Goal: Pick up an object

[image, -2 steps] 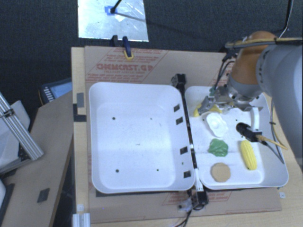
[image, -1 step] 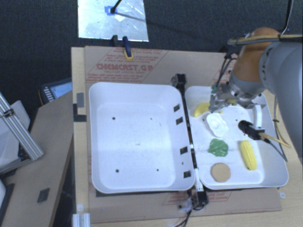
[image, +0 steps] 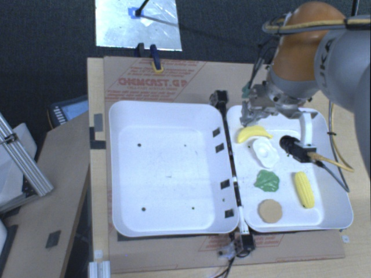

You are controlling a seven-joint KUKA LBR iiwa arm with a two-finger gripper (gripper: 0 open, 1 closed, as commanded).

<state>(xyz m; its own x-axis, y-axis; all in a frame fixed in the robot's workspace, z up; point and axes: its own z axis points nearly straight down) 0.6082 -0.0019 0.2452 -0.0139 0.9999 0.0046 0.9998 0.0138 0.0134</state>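
We see the gripper (image: 250,116) low over the right bin's (image: 336,213) far-left corner, just beside the yellow banana (image: 254,133), its opening and any grasp indiscernible, with white piece (image: 264,152), green piece (image: 267,181), corn cob (image: 304,189) and tan disc (image: 270,211) nearby.

two shallow white plastic bins: the left bin (image: 165,167) plain white with a few dark specks, the right bin (image: 333,213) white too. in the right bin, a yellow curved banana (image: 254,133) at 11 o'clock, a white oval piece (image: 264,152), a green leafy lump (image: 267,181), a ridged yellow corn cob (image: 304,189) at 4 o'clock, a tan round disc (image: 270,211) at 6 o'clock. the grey arm (image: 342,57) has an orange band (image: 301,39)
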